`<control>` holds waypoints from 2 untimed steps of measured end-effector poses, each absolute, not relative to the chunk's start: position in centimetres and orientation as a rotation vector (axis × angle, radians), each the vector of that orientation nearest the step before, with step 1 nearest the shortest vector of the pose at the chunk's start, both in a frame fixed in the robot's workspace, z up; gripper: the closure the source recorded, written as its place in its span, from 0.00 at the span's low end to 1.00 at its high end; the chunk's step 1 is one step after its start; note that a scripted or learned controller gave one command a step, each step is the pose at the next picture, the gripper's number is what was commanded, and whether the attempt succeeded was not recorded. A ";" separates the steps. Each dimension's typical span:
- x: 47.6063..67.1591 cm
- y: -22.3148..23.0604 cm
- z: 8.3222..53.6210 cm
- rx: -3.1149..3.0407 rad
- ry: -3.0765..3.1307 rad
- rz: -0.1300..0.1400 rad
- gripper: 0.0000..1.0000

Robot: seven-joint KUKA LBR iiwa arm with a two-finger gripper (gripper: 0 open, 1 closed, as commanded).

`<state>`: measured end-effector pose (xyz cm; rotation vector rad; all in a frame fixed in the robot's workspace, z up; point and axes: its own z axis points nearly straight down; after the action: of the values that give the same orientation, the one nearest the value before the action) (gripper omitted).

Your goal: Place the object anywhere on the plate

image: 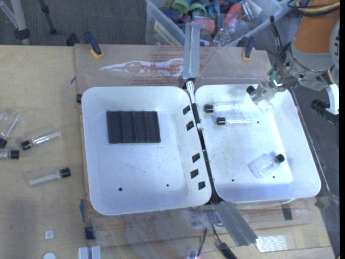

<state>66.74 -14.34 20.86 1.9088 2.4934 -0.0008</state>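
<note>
Two shallow white bins are seen side by side on the worktop, joined along a dark seam running down the middle of the frame. The left bin carries a dark ribbed plate lying flat in its upper left part, which is judged to be the target; it is set well clear of the bin walls, probably so that a drop anywhere on it can be reached from above. The right bin holds clear vials with black caps: two lying near its upper left, the upper vial and the lower vial, both roughly level across the frame, and a squatter vial lying tilted toward the lower right. The pincer is seen at the upper right of that bin, below the grey wrist and orange band; something clear with a dark cap appears at its tip, but whether it is gripped or merely lies beneath cannot be told, and the opening of the pincer cannot be made out either. The task's object is therefore taken to be one of these vials, all apart from the plate. Further vials are scattered on the worktop at the left of the frame, and a clear tub of coloured items stands at the top, presumably as spare stock.
</note>
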 end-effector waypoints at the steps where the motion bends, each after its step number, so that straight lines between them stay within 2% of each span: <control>1: 66.6 -5.0 20.5 2.493 1.916 -0.004 1.00; 2: 66.0 -0.9 31.8 2.768 1.485 -0.001 1.00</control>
<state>66.03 -0.95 31.77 2.7675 1.4854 -0.0006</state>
